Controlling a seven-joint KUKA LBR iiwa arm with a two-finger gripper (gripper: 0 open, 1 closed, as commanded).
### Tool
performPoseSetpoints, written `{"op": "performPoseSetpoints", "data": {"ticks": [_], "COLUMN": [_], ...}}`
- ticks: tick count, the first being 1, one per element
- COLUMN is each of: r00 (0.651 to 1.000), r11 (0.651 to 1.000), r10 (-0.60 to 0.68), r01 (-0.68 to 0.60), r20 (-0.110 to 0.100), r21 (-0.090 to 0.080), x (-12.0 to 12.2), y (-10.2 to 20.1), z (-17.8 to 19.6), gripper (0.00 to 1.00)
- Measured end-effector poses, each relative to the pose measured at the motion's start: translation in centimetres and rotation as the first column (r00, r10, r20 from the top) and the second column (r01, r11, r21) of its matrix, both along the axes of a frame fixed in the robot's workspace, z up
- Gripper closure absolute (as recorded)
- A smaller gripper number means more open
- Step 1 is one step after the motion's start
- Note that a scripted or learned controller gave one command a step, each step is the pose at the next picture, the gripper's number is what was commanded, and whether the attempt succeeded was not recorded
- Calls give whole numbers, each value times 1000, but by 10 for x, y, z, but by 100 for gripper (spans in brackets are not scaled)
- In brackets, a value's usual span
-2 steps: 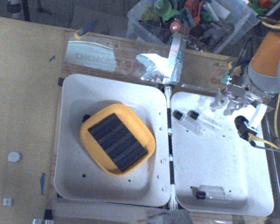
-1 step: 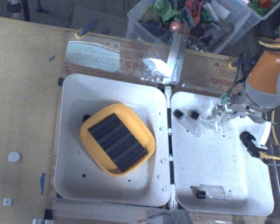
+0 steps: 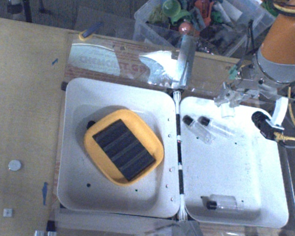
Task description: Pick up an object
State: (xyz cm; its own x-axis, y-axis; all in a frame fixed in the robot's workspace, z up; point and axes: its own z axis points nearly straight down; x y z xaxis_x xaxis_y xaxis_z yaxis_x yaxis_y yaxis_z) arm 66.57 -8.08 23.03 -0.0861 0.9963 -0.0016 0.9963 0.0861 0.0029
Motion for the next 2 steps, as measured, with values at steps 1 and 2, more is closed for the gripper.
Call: {"op": "performPoseSetpoints", "data": {"ticks": [1, 2], "r00": [984, 952], "r11": [984, 952], "r10": [-176, -306], "r01": [176, 306], "r20": [-6, -7], "r21": [1, 1], "x": [1, 1], "y": [-1, -10], "z": [-22, -49], "gripper": [100, 100]}}
